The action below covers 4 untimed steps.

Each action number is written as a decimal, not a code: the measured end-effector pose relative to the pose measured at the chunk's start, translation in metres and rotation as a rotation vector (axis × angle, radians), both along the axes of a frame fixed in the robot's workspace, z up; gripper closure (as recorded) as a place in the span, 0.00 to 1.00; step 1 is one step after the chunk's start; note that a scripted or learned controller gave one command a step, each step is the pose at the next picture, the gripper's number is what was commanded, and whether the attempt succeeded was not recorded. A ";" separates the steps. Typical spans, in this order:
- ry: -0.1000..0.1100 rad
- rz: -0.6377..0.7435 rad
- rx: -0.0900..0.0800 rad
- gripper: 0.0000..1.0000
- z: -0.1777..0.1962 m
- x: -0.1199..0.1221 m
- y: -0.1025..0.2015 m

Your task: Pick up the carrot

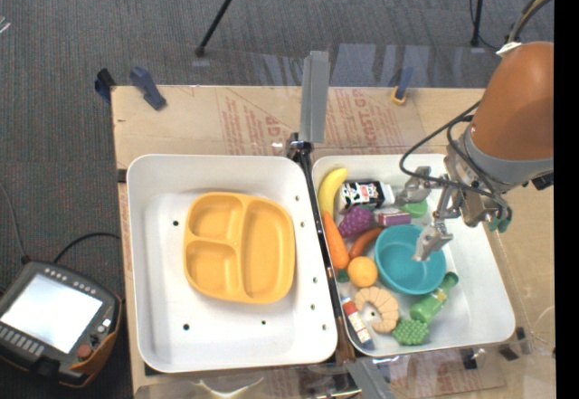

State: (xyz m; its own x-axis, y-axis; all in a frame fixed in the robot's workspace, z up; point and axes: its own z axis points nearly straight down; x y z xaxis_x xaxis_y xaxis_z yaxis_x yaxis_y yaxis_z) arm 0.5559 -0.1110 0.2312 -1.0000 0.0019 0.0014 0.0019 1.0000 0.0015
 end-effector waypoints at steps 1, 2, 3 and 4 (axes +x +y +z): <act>0.001 -0.056 0.000 0.00 -0.136 -0.075 0.023; -0.005 -0.057 -0.009 1.00 -0.126 -0.073 0.018; -0.008 -0.012 -0.002 1.00 -0.014 -0.077 0.024; -0.004 0.157 0.000 1.00 0.051 -0.078 0.082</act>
